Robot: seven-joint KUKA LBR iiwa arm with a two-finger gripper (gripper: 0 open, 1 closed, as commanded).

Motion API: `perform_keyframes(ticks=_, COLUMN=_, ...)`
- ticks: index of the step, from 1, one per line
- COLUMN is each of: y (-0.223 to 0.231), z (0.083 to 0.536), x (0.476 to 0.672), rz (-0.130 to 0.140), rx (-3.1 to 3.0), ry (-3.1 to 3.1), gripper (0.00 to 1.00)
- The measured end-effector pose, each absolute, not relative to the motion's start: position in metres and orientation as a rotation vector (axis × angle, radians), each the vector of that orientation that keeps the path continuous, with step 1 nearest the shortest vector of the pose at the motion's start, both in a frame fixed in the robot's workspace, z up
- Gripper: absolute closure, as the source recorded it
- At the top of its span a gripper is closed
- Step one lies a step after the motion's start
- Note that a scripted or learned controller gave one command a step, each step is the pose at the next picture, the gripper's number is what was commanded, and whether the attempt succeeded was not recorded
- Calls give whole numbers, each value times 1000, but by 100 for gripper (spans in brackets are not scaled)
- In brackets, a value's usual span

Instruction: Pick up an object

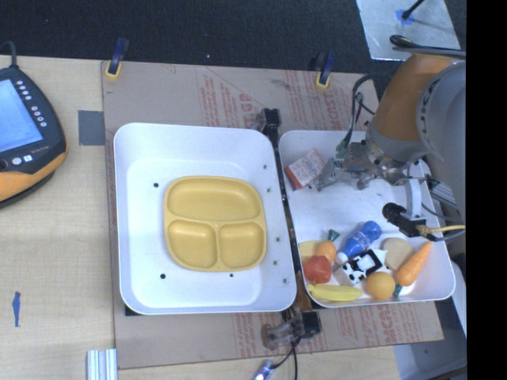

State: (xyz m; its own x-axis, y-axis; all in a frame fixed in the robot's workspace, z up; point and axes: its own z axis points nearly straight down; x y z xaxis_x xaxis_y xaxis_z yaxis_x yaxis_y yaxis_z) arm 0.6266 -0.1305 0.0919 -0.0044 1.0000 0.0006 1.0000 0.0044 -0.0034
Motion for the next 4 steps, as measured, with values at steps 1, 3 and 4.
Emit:
perform_keyframes(ticks=1, y=-153, z=92, x=573, rz=6, rx=-2214, ry=-2225, gripper=0)
perform_keyframes(ticks=3, y=-141, z=92, x=615, rz=1, rx=-2217, ry=-2223, gripper=0)
perform_keyframes(ticks=4, y=-163, z=96, x=543, rz=6, rx=-2215, ry=-2224, gripper=0)
